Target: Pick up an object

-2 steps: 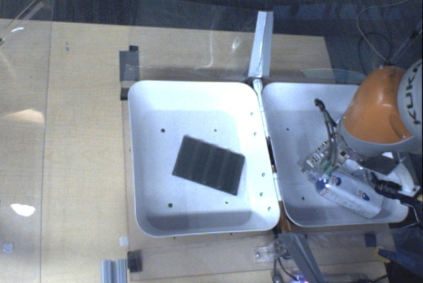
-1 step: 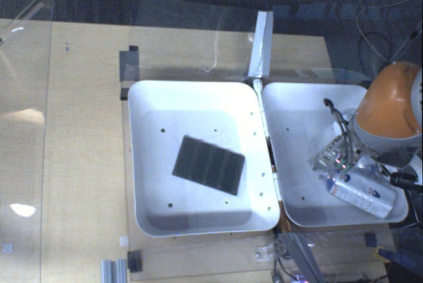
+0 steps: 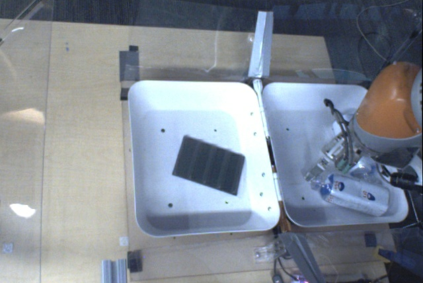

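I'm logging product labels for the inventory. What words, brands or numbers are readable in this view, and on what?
None can be read.
White tube in the right bin: blue markings on its label, too blurred to read.
Dark ribbed pad in the left bin: no print visible.

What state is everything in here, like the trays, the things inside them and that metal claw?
Left bin: upright on the bench, holding one item.
Dark pad: lying flat in the left bin, turned at an angle, untouched.
Right bin: upright, with the arm reaching in.
Tube: white with blue, lying on its side near the right bin's front wall.
Gripper: low in the right bin, right beside the tube's end.
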